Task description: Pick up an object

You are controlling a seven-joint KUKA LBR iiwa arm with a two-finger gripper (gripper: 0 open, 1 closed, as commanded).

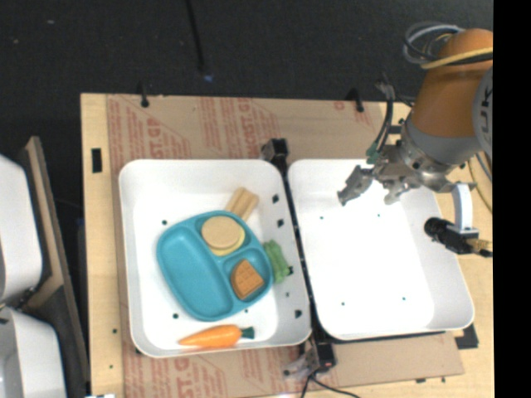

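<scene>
Orange plastic carrot with green top (pixel 217 336): lies lengthwise along the near wall of the left shallow white bin (pixel 137 222), just below the tray.

Turquoise compartment tray of plastic (pixel 195 276): middle of the left bin, set at a slant. Its upper compartment bears a round tan biscuit-like disc (pixel 223 233); its right compartment bears a brown toast-shaped piece (pixel 246 279); its long left compartment shows bare.

Pale wooden block (pixel 242 202): just beyond the tray's upper edge, touching or nearly so.

Small green piece (pixel 276 261): against the tray's right edge, near the bin's right wall.

Right shallow white bin (pixel 431 305): side by side with the left bin.

Two-finger gripper (pixel 372 183): over the far part of the right bin, fingers spread apart with nothing between them, well apart from all objects in the left bin.

Grey arm with orange band (pixel 448 89): reaches in from the right
</scene>
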